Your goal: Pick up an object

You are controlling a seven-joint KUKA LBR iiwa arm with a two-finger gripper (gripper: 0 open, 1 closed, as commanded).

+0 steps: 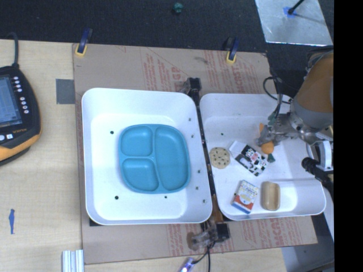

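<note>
Low in the right bin [295, 200], the pincer [271, 134] hovers above a small orange object [267, 147].

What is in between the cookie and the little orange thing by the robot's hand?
In the camera view, a black-and-white spotted toy lies between the cookie and the small orange object, in the right bin.

In the right bin [227, 109], the top left stays bare. The cookie [219, 157], patterned toy [252, 159], small box [245, 196] and tan block [270, 196] crowd the lower half, just beside one another.
</note>
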